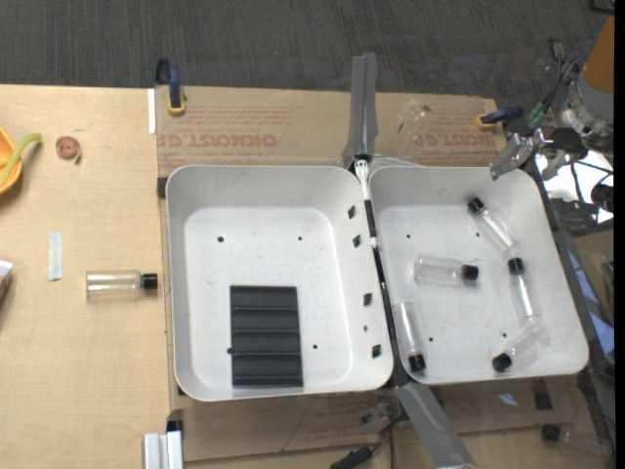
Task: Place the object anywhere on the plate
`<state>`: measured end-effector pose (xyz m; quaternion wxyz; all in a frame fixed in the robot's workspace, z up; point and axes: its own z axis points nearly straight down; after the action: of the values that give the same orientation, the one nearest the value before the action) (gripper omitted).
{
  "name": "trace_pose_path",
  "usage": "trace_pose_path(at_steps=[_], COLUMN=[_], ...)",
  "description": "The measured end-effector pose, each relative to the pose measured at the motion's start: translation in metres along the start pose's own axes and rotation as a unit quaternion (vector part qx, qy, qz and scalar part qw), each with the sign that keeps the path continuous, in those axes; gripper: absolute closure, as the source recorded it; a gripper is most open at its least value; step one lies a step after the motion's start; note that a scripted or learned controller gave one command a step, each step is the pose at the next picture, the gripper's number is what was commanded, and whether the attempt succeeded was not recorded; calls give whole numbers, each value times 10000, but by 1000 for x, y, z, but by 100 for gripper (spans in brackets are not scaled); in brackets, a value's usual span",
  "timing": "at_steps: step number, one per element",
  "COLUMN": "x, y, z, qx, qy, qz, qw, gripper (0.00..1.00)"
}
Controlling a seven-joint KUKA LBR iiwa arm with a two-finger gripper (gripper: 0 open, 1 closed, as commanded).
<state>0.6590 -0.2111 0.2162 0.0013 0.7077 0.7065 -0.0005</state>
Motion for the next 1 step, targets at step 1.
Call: trace_pose_path(at_steps=[1], x=[-11], y=[0], z=[-60], qx=[-1], qy=[0], qz=[-432], qw=[9991], gripper=[0])
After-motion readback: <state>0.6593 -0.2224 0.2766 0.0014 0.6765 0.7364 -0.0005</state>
